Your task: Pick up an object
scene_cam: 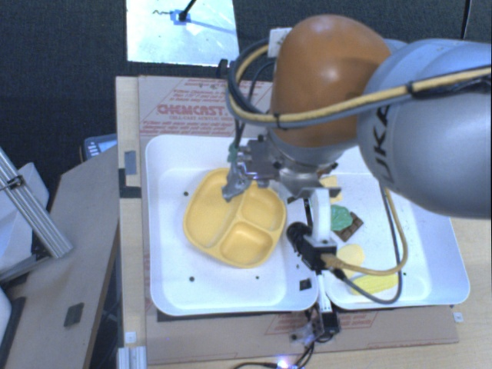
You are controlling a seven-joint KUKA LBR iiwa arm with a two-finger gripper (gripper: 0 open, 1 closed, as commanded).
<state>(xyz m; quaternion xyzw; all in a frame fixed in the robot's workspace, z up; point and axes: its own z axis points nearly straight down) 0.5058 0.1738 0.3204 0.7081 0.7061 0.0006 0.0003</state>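
My gripper is low over the left bin, at the far rim of the yellow divided plate that lies tilted near the bin's middle. I take this for the reaching step of the pick: I am down at the plate but have not lifted anything. A metal finger tip seems to rest on or just above the plate's rim, yet how wide my fingers stand, and whether the rim is between them, I cannot tell, because my own orange wrist band and grey arm cover most of the hand.

The next move, as I judge it, calls for getting one finger inside the rim and one outside it, then closing on that thin edge before rising. The plate is wide, shallow and smooth, so a grip on its edge could slip, or the plate could swing down on the lift.

Right of the plate, across the wall between the bins, lie a small green and dark object and a flat yellow object; my wrist hardware and a looping cable cross them, so their shapes are hard to make out. The far part of the right bin is covered by my arm.
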